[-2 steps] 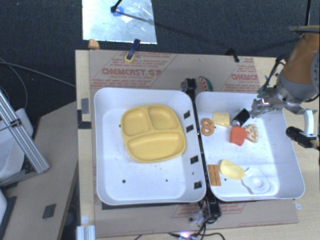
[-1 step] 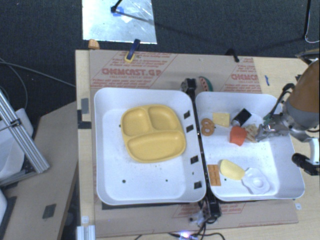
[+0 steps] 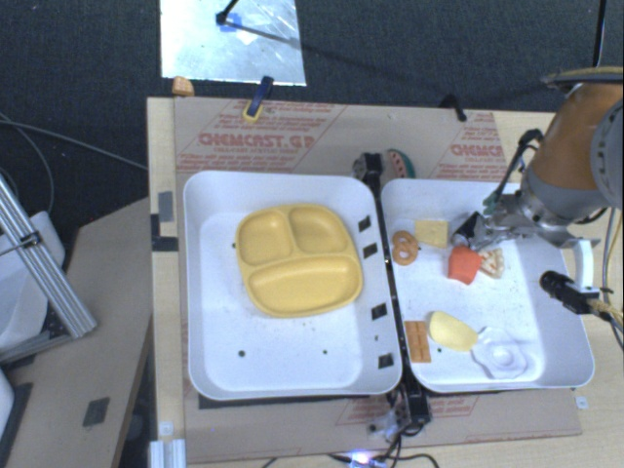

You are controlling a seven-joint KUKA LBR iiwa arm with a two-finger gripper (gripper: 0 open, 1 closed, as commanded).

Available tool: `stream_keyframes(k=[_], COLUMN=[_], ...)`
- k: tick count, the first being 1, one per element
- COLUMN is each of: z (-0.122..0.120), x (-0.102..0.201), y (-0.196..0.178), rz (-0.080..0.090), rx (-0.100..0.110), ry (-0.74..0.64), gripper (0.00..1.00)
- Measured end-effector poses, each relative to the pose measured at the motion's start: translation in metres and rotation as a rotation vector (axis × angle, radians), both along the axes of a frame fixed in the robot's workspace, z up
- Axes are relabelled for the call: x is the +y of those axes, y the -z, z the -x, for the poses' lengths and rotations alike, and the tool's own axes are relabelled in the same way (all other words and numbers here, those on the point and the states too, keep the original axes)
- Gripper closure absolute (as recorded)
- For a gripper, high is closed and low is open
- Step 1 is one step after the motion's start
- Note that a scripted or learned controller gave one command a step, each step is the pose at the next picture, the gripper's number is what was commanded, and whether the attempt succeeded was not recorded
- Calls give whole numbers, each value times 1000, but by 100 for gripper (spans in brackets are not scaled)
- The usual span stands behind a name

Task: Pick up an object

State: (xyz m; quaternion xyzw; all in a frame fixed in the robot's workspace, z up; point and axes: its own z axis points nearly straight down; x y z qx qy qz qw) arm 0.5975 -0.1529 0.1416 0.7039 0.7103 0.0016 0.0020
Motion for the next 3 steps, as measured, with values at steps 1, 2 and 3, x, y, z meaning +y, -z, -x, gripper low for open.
stream_keyframes(k=[1,2,3], z=[30,4,48], x=[-58,1,-58], y=[-39,-36,-14], rz=[4,-2,1], rx=[1,1,7], ry=[13,-1,14], gripper=[100,100,100])
